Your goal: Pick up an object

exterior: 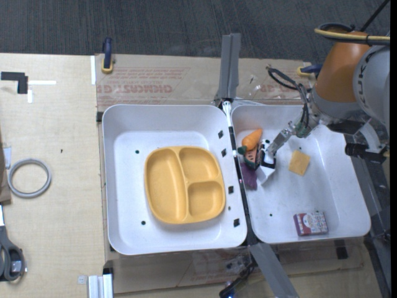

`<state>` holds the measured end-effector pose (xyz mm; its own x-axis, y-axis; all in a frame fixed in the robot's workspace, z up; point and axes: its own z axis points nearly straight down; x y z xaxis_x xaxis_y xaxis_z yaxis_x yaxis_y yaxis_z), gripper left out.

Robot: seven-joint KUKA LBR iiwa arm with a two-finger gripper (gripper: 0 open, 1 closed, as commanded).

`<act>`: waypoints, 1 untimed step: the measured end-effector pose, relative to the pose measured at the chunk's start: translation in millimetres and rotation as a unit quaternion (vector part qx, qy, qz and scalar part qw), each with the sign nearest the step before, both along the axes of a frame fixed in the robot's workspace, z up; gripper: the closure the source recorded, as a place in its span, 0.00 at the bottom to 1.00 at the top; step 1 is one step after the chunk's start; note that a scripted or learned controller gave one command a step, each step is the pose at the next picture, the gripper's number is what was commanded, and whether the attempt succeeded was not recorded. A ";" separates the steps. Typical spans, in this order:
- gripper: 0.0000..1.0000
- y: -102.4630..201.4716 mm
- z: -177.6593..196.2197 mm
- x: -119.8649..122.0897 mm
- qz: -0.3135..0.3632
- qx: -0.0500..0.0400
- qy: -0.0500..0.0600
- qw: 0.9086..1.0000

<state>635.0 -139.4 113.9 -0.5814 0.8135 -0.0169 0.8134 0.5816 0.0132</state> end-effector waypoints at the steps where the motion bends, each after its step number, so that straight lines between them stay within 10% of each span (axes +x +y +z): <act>1: 0.00 -41.5 -11.5 -21.0 -0.040 0.000 0.000 0.999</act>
<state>614.0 -180.9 102.4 -0.5147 0.8572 -0.0170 0.8572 0.5149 0.0127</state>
